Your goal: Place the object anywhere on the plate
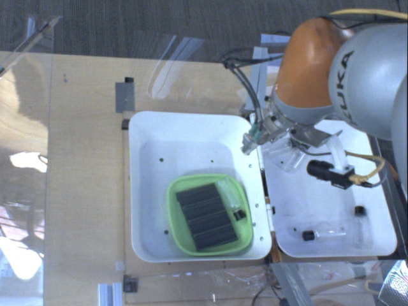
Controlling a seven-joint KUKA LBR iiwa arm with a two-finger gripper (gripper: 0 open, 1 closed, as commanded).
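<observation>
Grey with an orange band (309, 62), your arm (363, 56) reaches in from the right and covers the upper part of the right bin (341, 212). Its gripper (252, 140) sits low over the seam where the two white bins meet, at the upper right corner of the left bin (185, 139). You cannot tell from this view how the claw stands, nor whether it holds anything.

On the floor of the left bin, towards its near right corner, you have the green plate (174, 203). A dark ribbed block (207, 217) lies flat across the middle of the plate. Just beside the block's right edge, a small clear vial with a black cap (236, 209) lies on the plate, well apart from the gripper.

In the right bin you can see two more clear vials: one lying flat (322, 234) near the front wall, one further right (361, 220).
</observation>
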